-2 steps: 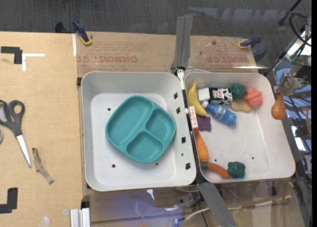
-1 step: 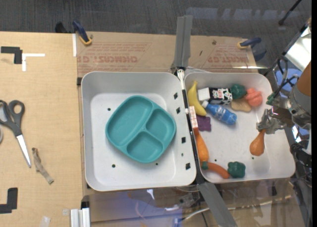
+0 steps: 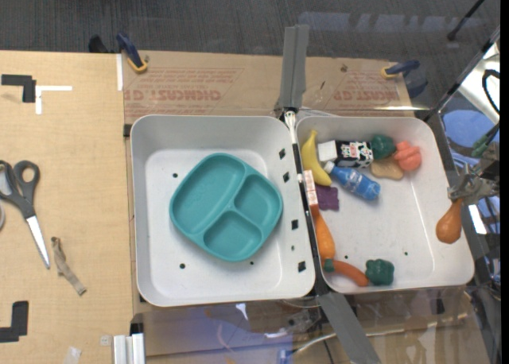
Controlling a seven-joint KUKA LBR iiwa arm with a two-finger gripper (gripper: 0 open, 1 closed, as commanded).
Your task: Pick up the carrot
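A long orange carrot (image 3: 321, 234) lies along the left wall of the right bin (image 3: 398, 231). At its near end, a second orange piece (image 3: 348, 272) lies beside a green leafy lump (image 3: 380, 272) at the bin's front. My gripper (image 3: 468, 189) is at the right bin's right wall, far from both. An orange pear-shaped piece (image 3: 449, 224) sits directly under the gripper, its narrow neck reaching up to it. I cannot make out whether it is held or leaning on the wall.
The right bin's back holds a banana (image 3: 312, 160), a blue bottle (image 3: 355, 182), a purple piece (image 3: 327, 198), a cow-patterned box (image 3: 355, 151) and green, pink and tan toy foods. A teal divided plate (image 3: 227, 206) lies in the left bin. Scissors (image 3: 25, 199) lie on the bench.
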